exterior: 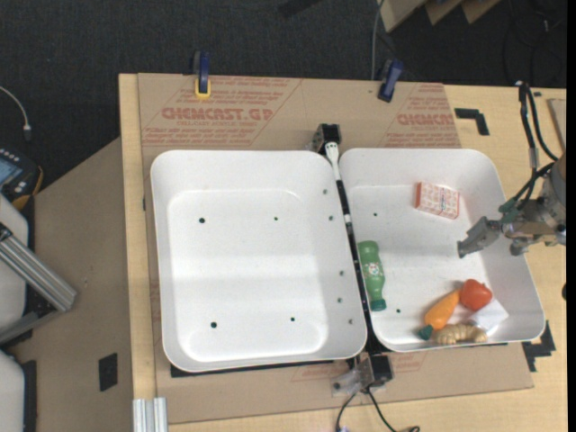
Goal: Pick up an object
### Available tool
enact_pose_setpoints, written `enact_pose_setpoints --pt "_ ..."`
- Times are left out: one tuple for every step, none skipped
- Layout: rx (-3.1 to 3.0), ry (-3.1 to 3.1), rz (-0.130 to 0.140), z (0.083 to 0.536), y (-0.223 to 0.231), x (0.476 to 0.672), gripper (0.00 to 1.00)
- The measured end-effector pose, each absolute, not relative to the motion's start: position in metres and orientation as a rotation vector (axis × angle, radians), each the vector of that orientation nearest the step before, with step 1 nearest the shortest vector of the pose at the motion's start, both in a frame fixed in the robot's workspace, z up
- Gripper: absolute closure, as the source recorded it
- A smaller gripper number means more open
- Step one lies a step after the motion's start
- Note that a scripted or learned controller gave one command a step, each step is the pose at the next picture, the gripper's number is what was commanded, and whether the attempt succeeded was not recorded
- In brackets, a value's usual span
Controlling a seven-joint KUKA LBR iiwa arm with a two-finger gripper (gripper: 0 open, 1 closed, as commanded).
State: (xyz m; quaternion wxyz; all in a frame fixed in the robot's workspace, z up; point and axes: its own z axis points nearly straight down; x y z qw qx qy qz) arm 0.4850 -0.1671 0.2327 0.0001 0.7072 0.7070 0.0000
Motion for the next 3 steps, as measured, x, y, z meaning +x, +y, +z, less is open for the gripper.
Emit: enact_pose_setpoints --pt "2.219 2.236 -0.002 0.182 -0.075 0.479 0.0" --pt "2.211 2.218 0.006 0.137 -0.1 0.587 0.0" --pt "2.22 2.22 0.001 0.138 -0.099 0.582 0.0"
